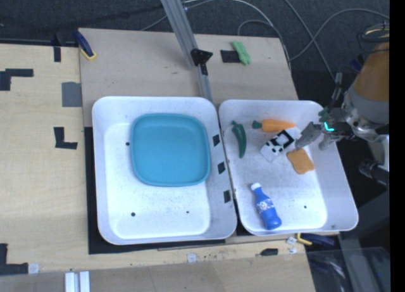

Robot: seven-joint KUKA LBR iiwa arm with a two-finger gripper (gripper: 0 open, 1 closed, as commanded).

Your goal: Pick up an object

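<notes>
Nearest the camera, at the bottom of the view, the bench (38, 221) edge runs past the front rims of two white bins. In the front of the right bin (335, 208) a blue bottle (265, 206) with a white cap lies on its side, cap pointing away and to the left.

Further back in that bin, an orange block (301, 161) lies tilted near the right wall, and just beside it to the left sits a white piece with black marks (279, 143). Beyond those, a carrot (275, 125) lies along the back part of the bin, its green end to the left. A dark green pepper (239, 137) rests near the left wall, apart from the rest.

The left bin (114, 208) holds a blue plate (170, 149), lying flat in its back half.

The end effector (316, 135) hangs over the right bin's right side, just above the orange block and close to the white piece. Its two grey fingers (308, 135) look spread a little, with nothing seen between them. A small teal light glows on the wrist, and the arm (372, 88) with its orange band rises to the right.

Farthest off, a grey pole (180, 21) slants up from behind the bins, a green clip (241, 52) lies on the bench, and cables (278, 6) loop across the dark floor.
</notes>
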